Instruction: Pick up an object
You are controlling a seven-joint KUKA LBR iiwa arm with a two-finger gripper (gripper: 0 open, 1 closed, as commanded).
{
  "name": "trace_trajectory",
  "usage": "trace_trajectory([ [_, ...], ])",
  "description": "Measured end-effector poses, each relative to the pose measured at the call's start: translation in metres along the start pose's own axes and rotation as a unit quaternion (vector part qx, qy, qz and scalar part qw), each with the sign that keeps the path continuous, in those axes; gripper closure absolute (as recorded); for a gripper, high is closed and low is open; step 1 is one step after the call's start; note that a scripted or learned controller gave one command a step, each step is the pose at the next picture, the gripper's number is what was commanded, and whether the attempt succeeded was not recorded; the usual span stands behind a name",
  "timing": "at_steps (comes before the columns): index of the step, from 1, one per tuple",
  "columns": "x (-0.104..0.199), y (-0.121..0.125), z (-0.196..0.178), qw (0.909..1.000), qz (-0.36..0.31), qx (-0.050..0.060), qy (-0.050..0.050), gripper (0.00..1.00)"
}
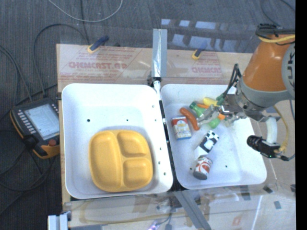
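Grey gripper (pixel 221 113) low over right bin (pixel 249 174); grip state can't tell. Green-orange toys (pixel 204 110) just beside it, black-white carton (pixel 208 141) below-left.

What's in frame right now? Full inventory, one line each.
white bins: 2, white, side by side on the bench
compartment tray: 1, yellow, left bin
small carton: 1, red and white, right bin near its left wall
black-and-white carton: 1, right bin centre
can: 1, red and white, right bin front
toy food pile: several pieces, orange, green and yellow, right bin back
teach pendant: 1, black and orange, floor left of the bench
clamps: 2, blue and yellow, bench back edge
arm: 1, grey and orange, over the right bin
gripper: 1, at the toy food pile
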State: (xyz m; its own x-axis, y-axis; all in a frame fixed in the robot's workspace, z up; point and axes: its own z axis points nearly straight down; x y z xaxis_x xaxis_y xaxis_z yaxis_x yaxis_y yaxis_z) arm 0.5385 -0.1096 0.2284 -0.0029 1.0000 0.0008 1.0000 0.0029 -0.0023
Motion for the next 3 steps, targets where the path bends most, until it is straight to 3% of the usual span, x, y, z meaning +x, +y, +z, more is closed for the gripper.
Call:
trace_trajectory([
  [1, -0.028, 0.046, 0.135, 0.9995, -0.031, -0.001, -0.001, 0.00],
  [2, -0.028, 0.046, 0.126, 0.9995, -0.031, -0.001, 0.000, 1.00],
  [3, 0.009, 0.071, 0.027, 0.9891, 0.147, 0.000, -0.002, 1.00],
])
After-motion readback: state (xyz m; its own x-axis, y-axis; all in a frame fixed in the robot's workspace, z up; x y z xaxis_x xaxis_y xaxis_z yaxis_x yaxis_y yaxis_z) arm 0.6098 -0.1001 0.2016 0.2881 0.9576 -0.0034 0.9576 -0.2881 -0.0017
